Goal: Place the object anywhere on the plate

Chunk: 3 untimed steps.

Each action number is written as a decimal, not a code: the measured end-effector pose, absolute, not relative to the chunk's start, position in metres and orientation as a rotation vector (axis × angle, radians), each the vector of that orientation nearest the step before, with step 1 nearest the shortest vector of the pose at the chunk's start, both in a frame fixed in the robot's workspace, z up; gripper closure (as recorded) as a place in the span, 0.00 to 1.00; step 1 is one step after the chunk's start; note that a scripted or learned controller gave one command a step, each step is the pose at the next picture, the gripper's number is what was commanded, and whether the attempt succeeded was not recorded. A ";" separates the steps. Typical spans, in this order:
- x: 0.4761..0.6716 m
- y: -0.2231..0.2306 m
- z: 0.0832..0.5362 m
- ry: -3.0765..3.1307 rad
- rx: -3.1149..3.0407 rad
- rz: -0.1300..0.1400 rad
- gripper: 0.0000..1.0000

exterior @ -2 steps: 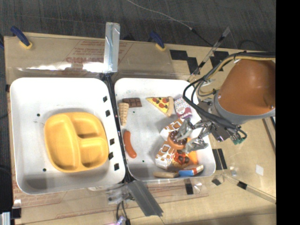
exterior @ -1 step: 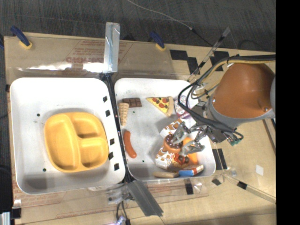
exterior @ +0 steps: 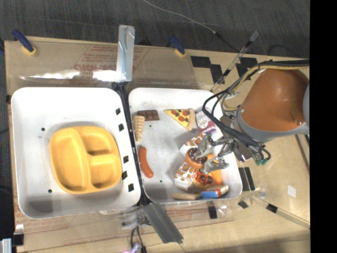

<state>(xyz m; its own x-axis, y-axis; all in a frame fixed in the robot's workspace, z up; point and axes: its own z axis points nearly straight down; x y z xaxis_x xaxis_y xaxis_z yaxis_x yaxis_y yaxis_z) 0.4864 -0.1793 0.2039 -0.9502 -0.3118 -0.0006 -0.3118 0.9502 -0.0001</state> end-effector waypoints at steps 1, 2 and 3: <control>0.486 -0.170 0.204 3.092 -0.576 0.003 1.00; 0.487 -0.170 0.237 2.981 -0.981 -0.002 1.00; 0.485 -0.210 0.216 2.939 -1.116 0.002 1.00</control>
<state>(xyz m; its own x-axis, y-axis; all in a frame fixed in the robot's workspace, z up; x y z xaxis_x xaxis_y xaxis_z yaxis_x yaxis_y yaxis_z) 0.4852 -0.2099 0.2160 -0.7478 -0.6640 0.0013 -0.6639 0.7478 0.0017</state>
